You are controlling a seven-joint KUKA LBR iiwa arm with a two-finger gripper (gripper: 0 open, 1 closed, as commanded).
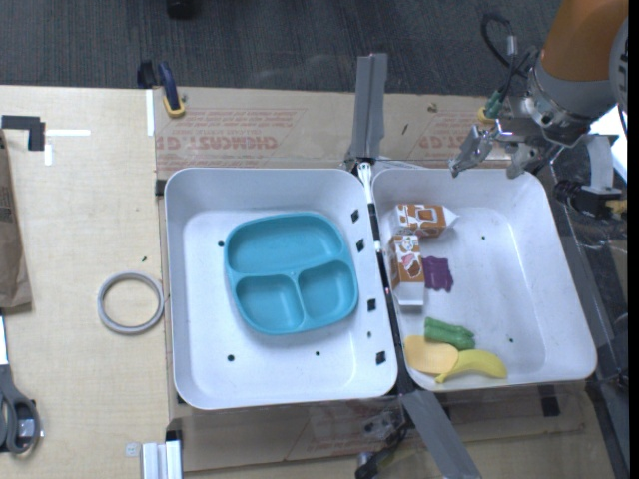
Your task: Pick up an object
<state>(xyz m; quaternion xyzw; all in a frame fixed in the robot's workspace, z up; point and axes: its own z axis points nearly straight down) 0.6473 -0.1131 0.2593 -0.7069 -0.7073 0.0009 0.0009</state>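
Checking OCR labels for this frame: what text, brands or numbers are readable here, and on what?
Red printing on the brown cardboard sheet behind the two white bins: seen reversed and blurred, not readable.
Brown-and-white printed cartons in the right white bin: markings too small to read.
Teal divided plastic tray: no text seen.

Grey arm [569,83] with orange band, black looping cables, metallic two-finger end effector [492,155].
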